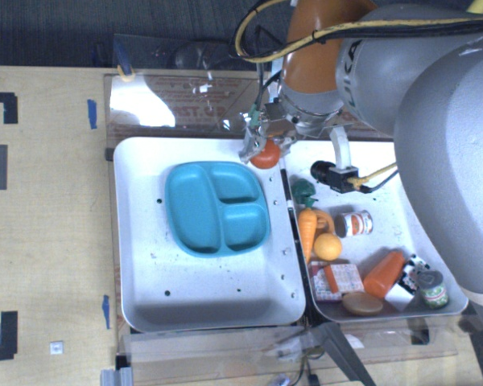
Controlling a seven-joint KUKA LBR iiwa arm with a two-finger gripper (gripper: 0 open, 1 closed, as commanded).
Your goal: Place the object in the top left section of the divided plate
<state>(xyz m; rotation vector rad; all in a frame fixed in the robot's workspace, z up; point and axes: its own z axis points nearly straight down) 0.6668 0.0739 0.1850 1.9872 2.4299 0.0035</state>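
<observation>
Camera view has the hand point(262, 141) up near the top middle of the frame, closed around a small red-orange object point(266, 157), right over the upper right corner of the left bin point(145, 280), just past the blue divided plate point(216, 207).

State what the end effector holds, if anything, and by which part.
The end effector appears to grip a small red-orange object by its top, above the left bin's far right corner.
</observation>
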